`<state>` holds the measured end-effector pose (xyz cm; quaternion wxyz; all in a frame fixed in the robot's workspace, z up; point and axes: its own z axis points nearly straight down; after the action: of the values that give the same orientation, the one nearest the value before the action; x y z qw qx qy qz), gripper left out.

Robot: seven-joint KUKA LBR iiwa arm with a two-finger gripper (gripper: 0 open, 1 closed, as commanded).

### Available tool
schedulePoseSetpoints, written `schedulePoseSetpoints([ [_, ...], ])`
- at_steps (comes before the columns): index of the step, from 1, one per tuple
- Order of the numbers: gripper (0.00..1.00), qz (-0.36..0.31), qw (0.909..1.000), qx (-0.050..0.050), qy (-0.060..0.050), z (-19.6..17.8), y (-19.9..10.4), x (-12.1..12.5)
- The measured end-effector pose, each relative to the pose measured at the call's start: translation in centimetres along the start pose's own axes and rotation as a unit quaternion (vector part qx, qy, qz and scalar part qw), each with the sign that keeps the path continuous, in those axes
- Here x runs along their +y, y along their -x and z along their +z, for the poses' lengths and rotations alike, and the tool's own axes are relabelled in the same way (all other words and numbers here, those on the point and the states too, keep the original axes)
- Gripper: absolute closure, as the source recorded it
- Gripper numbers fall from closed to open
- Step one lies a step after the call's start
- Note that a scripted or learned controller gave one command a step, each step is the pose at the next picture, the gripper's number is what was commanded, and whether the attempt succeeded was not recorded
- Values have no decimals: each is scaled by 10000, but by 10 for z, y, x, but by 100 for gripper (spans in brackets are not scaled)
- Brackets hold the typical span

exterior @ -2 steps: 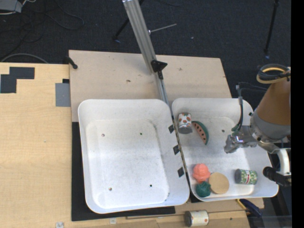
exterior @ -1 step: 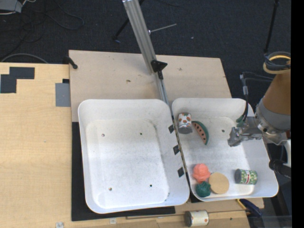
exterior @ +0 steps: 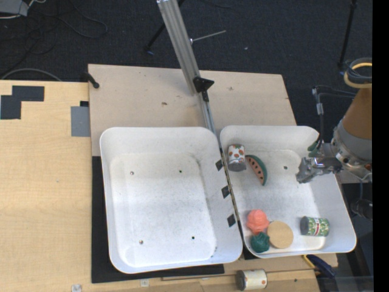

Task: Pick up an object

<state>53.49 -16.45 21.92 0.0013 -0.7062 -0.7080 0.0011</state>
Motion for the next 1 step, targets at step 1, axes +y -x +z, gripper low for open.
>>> schedulePoseSetpoints([
  [1, 100, -15, 10000, 10, -6, -8, -46, 11],
])
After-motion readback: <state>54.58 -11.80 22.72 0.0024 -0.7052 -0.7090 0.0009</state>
